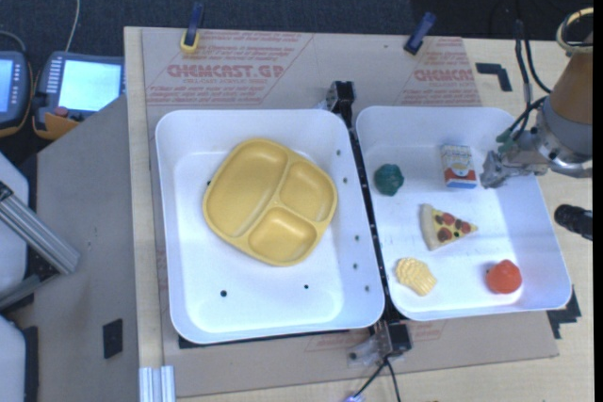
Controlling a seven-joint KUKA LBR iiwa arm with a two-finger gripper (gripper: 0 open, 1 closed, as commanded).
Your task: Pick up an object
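We find two white bins side by side on the bench: the left bin (179, 231) holds a yellow divided plate (269, 200), lying flat and turned at a slant, near the bin's middle. The right bin (542, 231) holds five small items. A teal ball (388, 178) sits at about ten o'clock in that bin, close to the wall shared with the left bin. A small carton (459, 166), white and blue with a red patch, stands at about twelve o'clock. A pizza slice (445, 226) lies near the bin's centre, its point toward nine o'clock. A yellow ridged piece (415, 275) lies at about seven o'clock, and a red-orange round item (504, 277) at about five o'clock. These items lie apart from one another. The arm (577, 99) enters from three o'clock, its orange band above the grey wrist. The gripper (497, 169) hangs over the right bin at about two o'clock, just beside the carton on its three o'clock side. We see nothing between its fingers; whether they are spread or closed we cannot tell at this angle, nor whether they touch the carton or the bin floor.
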